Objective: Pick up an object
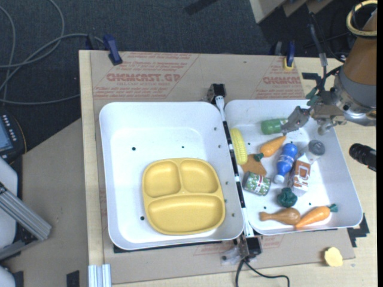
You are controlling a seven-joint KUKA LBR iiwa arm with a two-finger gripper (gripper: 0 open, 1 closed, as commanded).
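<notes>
Two white bins sit side by side on the bench. Left bin (114, 160): one yellow tray (182, 196) with three compartments, lying flat toward the near side, nothing in it. Right bin (344, 184): the pickable stock, listed left to right: corn cob (239, 146) along the left wall; green can (257, 184) just beside it; drumstick (281, 216) near the front; green bottle (274, 125) at the back; small carrot (272, 146); blue bottle (286, 160); carton (301, 175) touching the blue bottle; big carrot (314, 215) at the front right; grey disc (316, 147). Off the bin, a yellow piece (333, 256) lies on the bench. Gripper (297, 119): at the back of the right bin, just beside the green bottle and above the small carrot, nothing between its fingers; whether the jaws are apart or together cannot be told from this angle. Arm enters from the right, wrist angled down and leftward, orange band high at the edge. Handling note, as judgement: the middle items crowd one another, so a clean pick favours an outlying piece such as the green bottle, approached straight down with jaws across its narrow width, clear of the back wall.
</notes>
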